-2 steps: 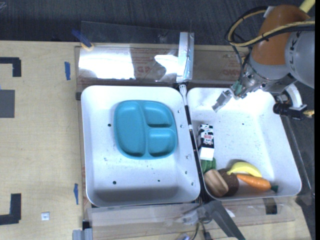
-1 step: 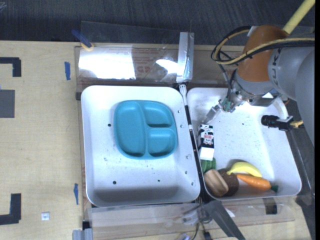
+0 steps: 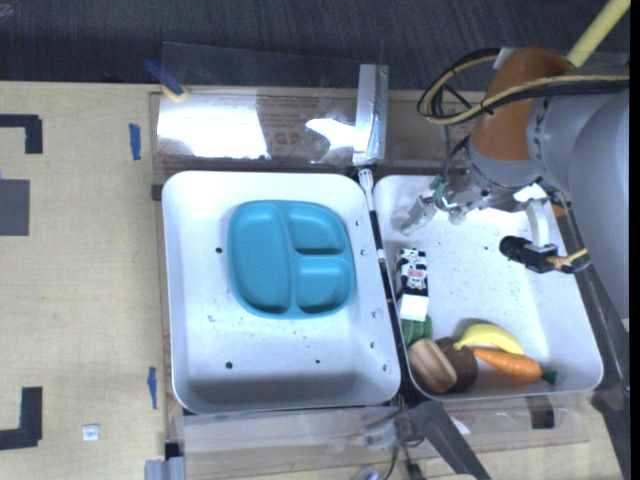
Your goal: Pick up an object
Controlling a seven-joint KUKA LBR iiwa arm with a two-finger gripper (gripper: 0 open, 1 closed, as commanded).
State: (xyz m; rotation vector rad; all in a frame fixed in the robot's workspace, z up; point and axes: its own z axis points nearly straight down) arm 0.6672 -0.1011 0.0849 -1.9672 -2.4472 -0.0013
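- The gripper [image 3: 425, 208] sits at the far left of the right bin [image 3: 565, 298]; its fingers look a little apart, with nothing between them.
- The carton [image 3: 412, 271] lies just near of it, long way pointing near to far.
- The banana [image 3: 490, 337] and carrot [image 3: 510, 364] lie farther off.

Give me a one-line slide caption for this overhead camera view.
KUKA arm's gripper over the right bin holding banana, carrot; blue divided tray in left bin.

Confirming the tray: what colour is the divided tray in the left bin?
Blue divided tray, in the camera view.
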